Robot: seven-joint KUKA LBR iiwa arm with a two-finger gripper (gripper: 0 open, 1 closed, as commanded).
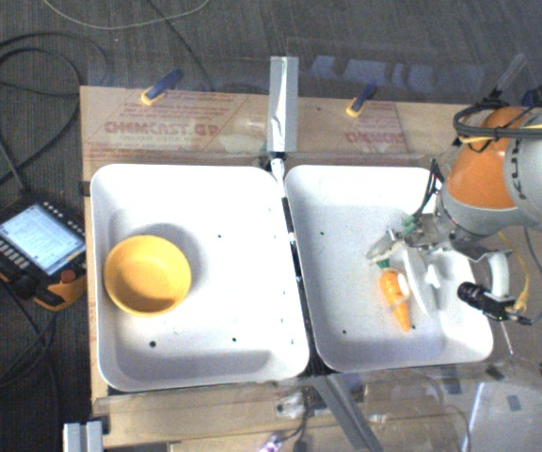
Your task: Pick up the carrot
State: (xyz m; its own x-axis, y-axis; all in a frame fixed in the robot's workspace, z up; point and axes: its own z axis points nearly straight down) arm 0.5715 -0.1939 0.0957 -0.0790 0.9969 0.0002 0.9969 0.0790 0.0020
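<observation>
An orange carrot (pixel 396 301) lies in the right bin (pixel 346 205), toward its right side, pointing toward the near edge. My gripper (pixel 408 264) hangs just above the carrot's far end, reaching in from the right under the orange band. Its fingers (pixel 434 277) stand apart, open, and the carrot rests on the bin floor rather than between them.
A yellow bowl (pixel 147 273) sits at the left of the left bin (pixel 233 205). A metal divider post (pixel 282 102) stands at the back between the bins. A teach pendant (pixel 31 245) and cables lie on the floor to the left.
</observation>
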